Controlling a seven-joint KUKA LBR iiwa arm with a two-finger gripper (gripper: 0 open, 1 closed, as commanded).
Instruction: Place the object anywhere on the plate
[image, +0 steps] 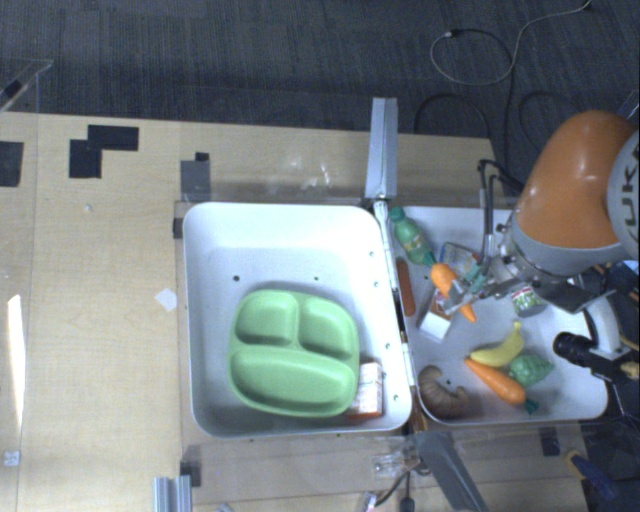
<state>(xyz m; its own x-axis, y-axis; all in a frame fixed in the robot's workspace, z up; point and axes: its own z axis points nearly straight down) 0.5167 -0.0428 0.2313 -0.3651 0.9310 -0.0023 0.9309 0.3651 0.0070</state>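
A green divided plate (295, 350) lies in the left bin (210, 300), toward its front. My gripper (468, 293) hangs low over the left part of the right bin (590, 405), under the arm's orange band (580, 180). It is right beside an orange carrot-like toy (443, 278), and a small orange piece (468, 312) shows just under its tip. Whether anything is held between its tips is hidden by the wrist and the clutter.
The right bin also holds a green bottle (410, 238), a red sausage (403, 288), a white block (435, 325), a banana (500, 348), a carrot (496, 381), a green vegetable (531, 369) and a brown item (445, 395). A small box (369, 390) lies by the plate's right edge.
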